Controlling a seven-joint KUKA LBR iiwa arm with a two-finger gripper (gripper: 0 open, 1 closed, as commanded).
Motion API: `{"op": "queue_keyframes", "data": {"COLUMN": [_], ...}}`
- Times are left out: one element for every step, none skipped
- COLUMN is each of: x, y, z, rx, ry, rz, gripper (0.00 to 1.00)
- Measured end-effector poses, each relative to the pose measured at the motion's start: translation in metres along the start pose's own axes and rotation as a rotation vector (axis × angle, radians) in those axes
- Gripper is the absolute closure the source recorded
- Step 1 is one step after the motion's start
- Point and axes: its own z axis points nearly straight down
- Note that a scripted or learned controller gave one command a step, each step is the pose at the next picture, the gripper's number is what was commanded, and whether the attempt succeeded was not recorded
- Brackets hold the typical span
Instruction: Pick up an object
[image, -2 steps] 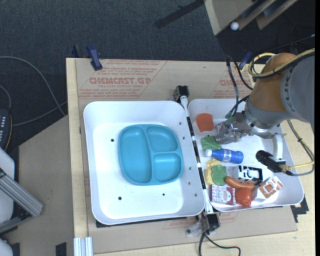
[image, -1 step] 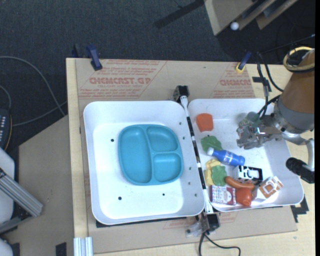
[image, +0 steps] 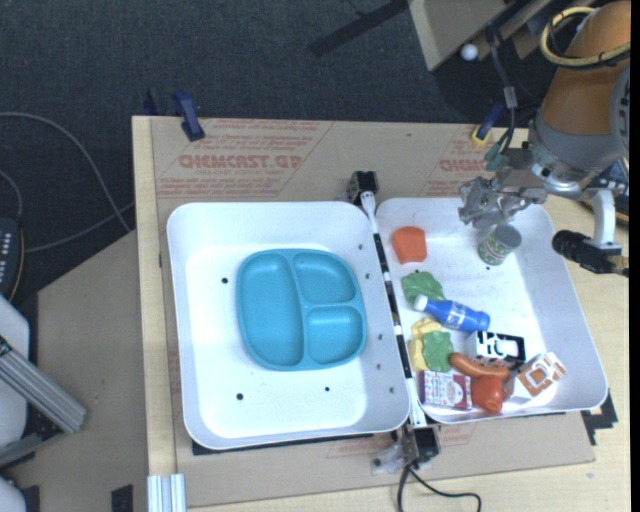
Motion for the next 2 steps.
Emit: {"op": "queue_keyframes", "data": {"x": [0.05,0.111], "y": [-0.034,-0.072], "z": [-0.021,0.012], "rx": [0.003,0.004], "ry": [0.002,0.002], "rz": [0.0,0.0], "gripper": [1.0,1.0]}}
